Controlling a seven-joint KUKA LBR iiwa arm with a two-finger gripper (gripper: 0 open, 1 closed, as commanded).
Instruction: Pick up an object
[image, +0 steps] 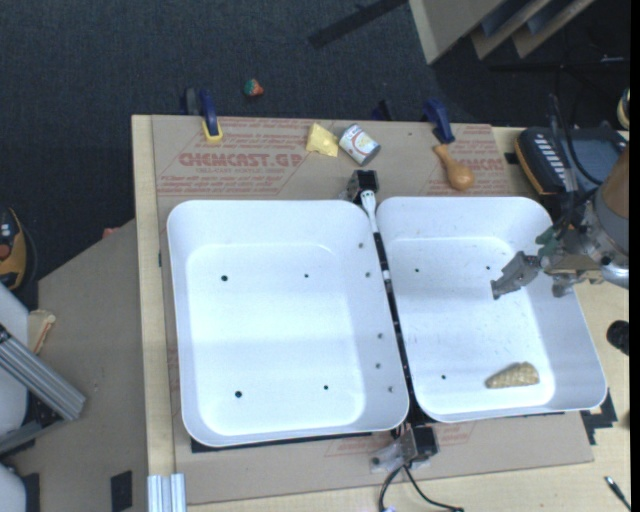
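Your claw (505, 283) hangs over the right bin (470, 225) near its right wall; whether it is open I cannot tell, and nothing shows in its grip. The tan lump (513, 376) lies toward the bin's near edge, just nearer you than the claw, its long axis running left to right.

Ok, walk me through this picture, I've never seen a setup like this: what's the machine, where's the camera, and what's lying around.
One camera looks down at a slant on a bench. A robot arm reaches in from the right, ending in a two-finger pincer above the right white bin. Nothing shows between its fingers. In that bin lies one tan lump, near its front. The left white bin sits beside it. On the board behind the bins lie a yellow piece, a small white box and an orange-brown object.
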